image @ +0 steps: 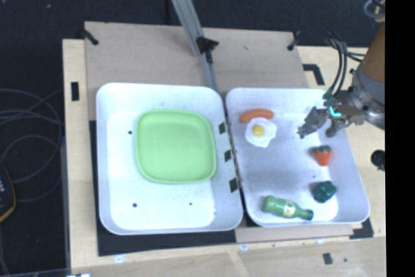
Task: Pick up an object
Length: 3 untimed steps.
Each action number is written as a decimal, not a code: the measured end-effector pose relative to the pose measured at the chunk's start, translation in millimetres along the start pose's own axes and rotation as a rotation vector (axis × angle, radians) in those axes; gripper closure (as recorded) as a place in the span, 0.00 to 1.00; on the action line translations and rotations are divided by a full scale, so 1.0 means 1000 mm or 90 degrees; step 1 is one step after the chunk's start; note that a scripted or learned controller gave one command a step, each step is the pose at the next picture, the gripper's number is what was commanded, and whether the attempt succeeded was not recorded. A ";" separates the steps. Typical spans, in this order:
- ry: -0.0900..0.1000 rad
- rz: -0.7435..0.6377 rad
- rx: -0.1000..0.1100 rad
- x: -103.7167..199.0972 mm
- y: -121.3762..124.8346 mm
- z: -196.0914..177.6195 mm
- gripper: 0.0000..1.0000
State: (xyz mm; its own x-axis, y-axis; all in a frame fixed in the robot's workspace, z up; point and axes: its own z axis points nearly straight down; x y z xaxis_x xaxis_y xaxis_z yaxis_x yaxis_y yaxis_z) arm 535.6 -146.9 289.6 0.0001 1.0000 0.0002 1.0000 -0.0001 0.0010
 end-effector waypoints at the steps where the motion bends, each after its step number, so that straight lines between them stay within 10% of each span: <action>1: 0.000 0.000 0.000 0.000 0.000 0.000 0.00; 3: 0.000 0.000 0.004 -0.010 0.002 0.120 0.00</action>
State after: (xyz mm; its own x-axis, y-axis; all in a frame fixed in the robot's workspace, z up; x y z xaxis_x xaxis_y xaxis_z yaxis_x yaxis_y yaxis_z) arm 537.3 -156.5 169.6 0.0009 1.0000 0.0005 1.0000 -0.0009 -0.0049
